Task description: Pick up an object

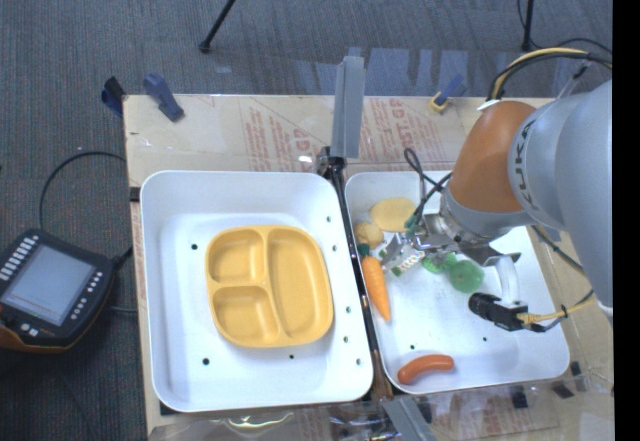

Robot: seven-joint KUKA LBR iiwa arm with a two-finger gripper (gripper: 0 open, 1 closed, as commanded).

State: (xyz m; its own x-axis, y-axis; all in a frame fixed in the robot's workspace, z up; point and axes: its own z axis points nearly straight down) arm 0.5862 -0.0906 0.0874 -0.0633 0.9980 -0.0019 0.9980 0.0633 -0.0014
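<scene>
Plywood bench (250,129), 2 white bins (170,229), grey carpet (100,9), arm's jaws unclear over carrot (376,289)

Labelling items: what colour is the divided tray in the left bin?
Yellow tray, clearest in the camera view.

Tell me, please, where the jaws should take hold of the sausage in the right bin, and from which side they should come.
Grip the sausage at its middle, coming straight down from above. It lies flat and alone near the front wall of the right bin, long axis running left to right, so the jaws should probably close across its narrow width. The carrot lies well apart from it.
</scene>
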